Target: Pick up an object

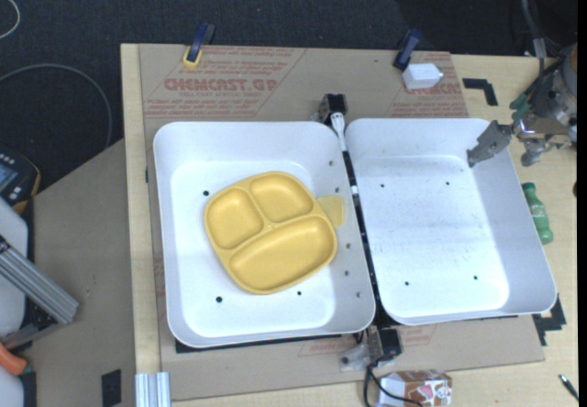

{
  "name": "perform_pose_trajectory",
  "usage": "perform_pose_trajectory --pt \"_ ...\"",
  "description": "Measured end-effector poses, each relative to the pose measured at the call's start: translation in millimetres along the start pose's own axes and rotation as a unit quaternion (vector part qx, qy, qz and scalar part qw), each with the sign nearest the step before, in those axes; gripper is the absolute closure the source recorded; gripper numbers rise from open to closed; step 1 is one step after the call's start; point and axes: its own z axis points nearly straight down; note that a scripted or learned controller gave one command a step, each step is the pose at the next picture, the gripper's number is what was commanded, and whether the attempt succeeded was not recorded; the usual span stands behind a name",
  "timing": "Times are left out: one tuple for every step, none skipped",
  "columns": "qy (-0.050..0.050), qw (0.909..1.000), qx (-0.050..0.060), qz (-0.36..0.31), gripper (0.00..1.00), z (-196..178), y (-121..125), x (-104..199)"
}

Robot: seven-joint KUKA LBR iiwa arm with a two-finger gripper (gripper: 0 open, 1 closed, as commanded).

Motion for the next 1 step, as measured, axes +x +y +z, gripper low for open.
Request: perform_pose_trajectory --pt "-0.001 0.9999 -0.01 -0.002 0.0 -194.4 -70.6 47.8"
